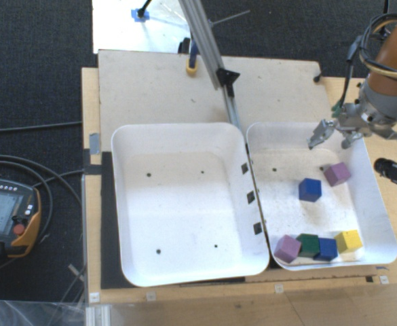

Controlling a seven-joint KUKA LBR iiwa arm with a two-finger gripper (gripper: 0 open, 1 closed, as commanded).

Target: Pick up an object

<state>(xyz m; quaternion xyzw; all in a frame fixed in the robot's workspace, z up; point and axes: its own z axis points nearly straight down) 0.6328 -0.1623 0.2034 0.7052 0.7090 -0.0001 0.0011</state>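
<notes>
Gripper [332, 136] above tilted purple cube [336, 174]

Dark carpeted floor [35, 60] spreads across the left side and along the top, speckled and dim. The pale wooden counter [334, 304] sits over it, with a lighter board [150, 87] laid on its far half. A slanted metal pole [201, 32] crosses that board from the top. Beyond the board lies a bright white sheet [117, 19] marked with a scrap of blue tape [140, 14]. At far left a grey and orange handheld pendant [5, 216] rests on the floor, black cables [49, 175] looping around it. Lighting is even and soft.
</notes>
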